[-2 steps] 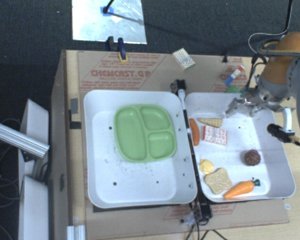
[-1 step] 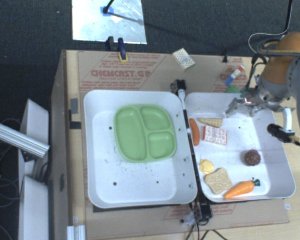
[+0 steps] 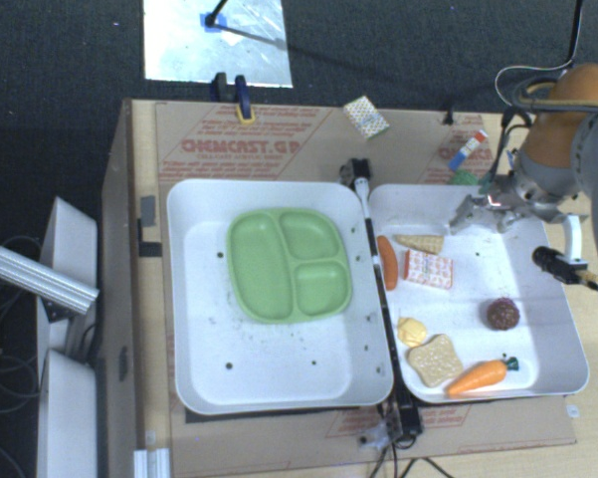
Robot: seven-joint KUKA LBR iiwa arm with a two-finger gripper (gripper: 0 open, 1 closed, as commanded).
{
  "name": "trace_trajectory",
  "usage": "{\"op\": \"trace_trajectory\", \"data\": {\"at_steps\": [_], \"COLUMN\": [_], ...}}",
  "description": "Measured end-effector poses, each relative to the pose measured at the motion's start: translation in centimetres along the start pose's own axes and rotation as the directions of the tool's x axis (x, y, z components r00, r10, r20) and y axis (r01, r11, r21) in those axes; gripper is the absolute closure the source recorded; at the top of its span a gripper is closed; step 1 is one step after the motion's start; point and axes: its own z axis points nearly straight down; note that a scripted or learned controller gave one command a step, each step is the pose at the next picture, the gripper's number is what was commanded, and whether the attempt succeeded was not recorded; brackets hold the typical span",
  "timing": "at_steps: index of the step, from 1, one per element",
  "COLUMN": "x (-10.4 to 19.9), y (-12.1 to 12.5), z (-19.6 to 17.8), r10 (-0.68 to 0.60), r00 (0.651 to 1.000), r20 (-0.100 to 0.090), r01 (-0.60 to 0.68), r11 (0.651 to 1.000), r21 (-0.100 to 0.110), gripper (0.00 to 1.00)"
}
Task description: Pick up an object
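Note:
The right white bin (image 3: pixel 537 361) holds several toy foods. An orange sausage (image 3: pixel 386 262) lies along its left wall, with a tan wedge (image 3: pixel 419 242) and a red-and-white packet (image 3: pixel 428 269) beside it. A dark round ball (image 3: pixel 502 314) sits toward the right. A yellow piece (image 3: pixel 412 331), a slice of toast (image 3: pixel 435 358) and a carrot (image 3: pixel 478 374) lie at the front. My gripper (image 3: pixel 483 210) hangs over the bin's back part, just right of the tan wedge and apart from every item. Nothing shows in its grasp.
The left white bin (image 3: pixel 204 366) holds a green divided plate (image 3: pixel 289 265). A black divider strip (image 3: pixel 373 267) runs between the bins. Small clutter lies on the cardboard behind them: a patterned block (image 3: pixel 365 117) and a red-blue item (image 3: pixel 465 153). A black part (image 3: pixel 557 262) sticks out over the right bin's right rim.

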Motion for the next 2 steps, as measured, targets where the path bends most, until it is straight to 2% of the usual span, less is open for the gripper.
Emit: {"op": "trace_trajectory", "data": {"at_steps": [2], "x": [0.0], "y": [0.0], "z": [0.0], "r10": [0.0], "r00": [1.0], "r20": [0.0], "r01": [0.0], "r11": [1.0], "r21": [0.0], "gripper": [0.0]}}
